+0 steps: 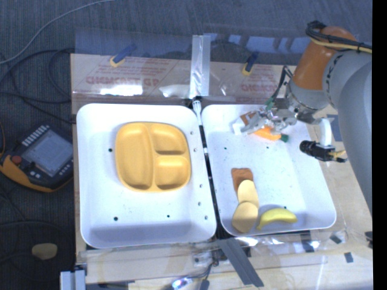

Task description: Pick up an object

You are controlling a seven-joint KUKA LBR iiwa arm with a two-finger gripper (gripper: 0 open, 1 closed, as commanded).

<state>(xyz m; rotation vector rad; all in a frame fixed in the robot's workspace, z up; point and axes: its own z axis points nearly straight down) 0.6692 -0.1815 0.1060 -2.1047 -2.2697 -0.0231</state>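
**Here, a crowded grasp at the far rim of the right bin**

Plainly, the gripper sits low in the right bin's far corner, over an orange wedge-like piece and a small brown-and-white item; whether it grips either, I cannot tell. Two things close together may slip or get nudged aside.

Count: two bins; one yellow divided tray in the left bin; near the right bin's front wall, one banana and one tan-and-brown toy.

A yellow-and-black handheld controller lies on the dark carpet left of the table. A thin white cable trails across the carpet above it. A small tan lump sits near the lower left corner.
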